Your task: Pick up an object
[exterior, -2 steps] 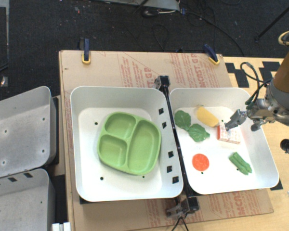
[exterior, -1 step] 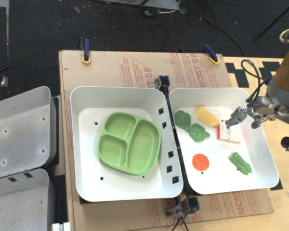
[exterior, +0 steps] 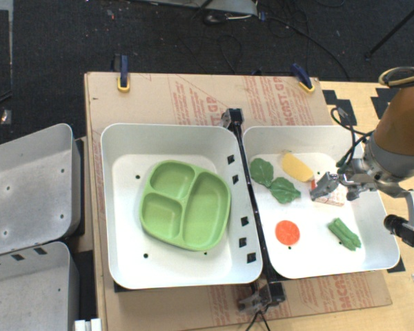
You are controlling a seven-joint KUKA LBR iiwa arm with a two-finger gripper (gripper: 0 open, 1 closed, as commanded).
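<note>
Objects for picking lie in the right bin (exterior: 372, 254). Nearest the camera, low in the frame: an orange disc (exterior: 287, 232) at lower centre of that bin and a green pod (exterior: 345, 233) to its right, well apart. Above them, two dark green leaves (exterior: 273, 181) sit near the bin's left wall, with a yellow piece (exterior: 297, 167) just beside them, toward upper centre. The gripper (exterior: 326, 187) hangs right of centre over a small white and red item (exterior: 333, 198); whether they touch cannot be told, nor can its opening. The left bin (exterior: 124, 150) holds a light green divided plate (exterior: 185, 204). Farther up the frame, two clamps (exterior: 123, 73) pin the cardboard (exterior: 186, 98).
</note>
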